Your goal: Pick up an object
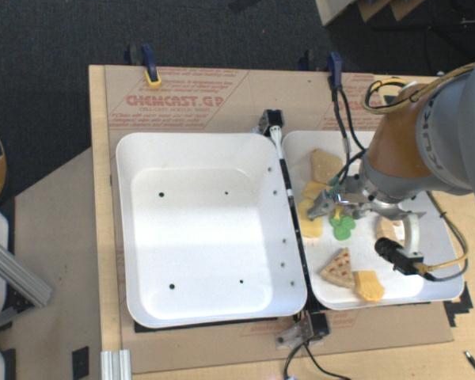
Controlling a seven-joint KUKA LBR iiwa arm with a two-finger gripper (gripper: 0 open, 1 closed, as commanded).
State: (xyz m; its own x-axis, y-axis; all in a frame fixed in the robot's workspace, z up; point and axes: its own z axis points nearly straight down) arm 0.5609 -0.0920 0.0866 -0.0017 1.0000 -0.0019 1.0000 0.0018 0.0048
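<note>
The right bin point(427, 290) holds several small toy foods. A pale yellow wedge point(325, 165) lies at its back left, with yellow pieces point(310, 209) below it. A green piece point(343, 226) sits at the middle, right under my gripper point(338, 203). A pizza slice point(337, 268) and an orange-yellow block point(369, 285) lie toward the front. My gripper hangs low over the green and yellow pieces, and the arm's grey and orange wrist point(396, 153) covers the bin's right half.
The left bin point(142, 165) stands beside the right one, a black rail point(285, 188) along their shared edge. Cables point(344, 117) run from the blue clamp at the back. A black connector point(400, 258) hangs off the wrist over the right bin.
</note>
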